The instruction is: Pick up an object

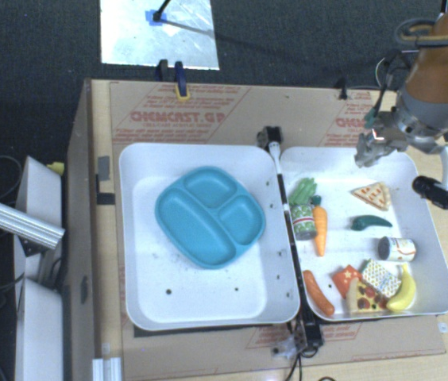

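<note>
**Arm hovering at the right bin's far corner, nothing seen in its grasp**

The arm (438, 62) is reaching in from the right, its orange band sitting high at the upper right and the grey wrist angling down and to the left. The gripper (367, 154) is hanging over the far right corner of the right bin (438, 280), close to the rim. Whether the fingers are open or closed cannot be told; they are showing as a small dark blur, and no object is visible between them.

The objects are lying in the right bin, apart from the gripper. A pizza slice (372, 195) is sitting nearest, just below it. A green pepper (369, 223) is lying beneath that, with a small can (397, 249) further forward. A carrot (319, 228) is resting beside the divider, next to a leafy green item (302, 190). A banana (403, 290) and a sausage (318, 293) are lying at the near edge.

The left bin (148, 308) is holding a blue divided plate (208, 217). Both bins are resting on the tabletop (168, 117).
</note>
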Available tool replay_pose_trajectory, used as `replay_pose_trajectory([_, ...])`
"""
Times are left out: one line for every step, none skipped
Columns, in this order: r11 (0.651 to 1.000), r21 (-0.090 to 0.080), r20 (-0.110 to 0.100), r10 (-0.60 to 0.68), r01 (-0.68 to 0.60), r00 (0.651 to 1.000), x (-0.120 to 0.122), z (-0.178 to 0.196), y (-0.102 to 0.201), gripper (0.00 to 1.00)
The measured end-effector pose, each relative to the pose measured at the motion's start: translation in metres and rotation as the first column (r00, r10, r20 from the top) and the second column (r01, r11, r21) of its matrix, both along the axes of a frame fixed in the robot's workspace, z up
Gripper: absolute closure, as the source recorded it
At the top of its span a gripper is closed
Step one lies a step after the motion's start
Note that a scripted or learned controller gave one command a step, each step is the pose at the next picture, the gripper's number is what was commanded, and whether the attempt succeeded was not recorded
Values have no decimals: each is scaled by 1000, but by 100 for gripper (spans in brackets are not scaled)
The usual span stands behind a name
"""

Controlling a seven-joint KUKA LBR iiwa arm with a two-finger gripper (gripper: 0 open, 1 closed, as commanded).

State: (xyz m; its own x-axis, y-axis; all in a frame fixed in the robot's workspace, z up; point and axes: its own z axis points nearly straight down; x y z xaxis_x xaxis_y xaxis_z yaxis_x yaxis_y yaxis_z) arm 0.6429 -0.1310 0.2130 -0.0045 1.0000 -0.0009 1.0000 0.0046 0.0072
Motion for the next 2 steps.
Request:
replay_pose_trajectory([1000, 1, -7, -3, 3, 1000, -52, -37, 8, 100])
replay_pose_trajectory([1000, 0, -6, -4, 4, 1000, -93, -128, 1, 100])
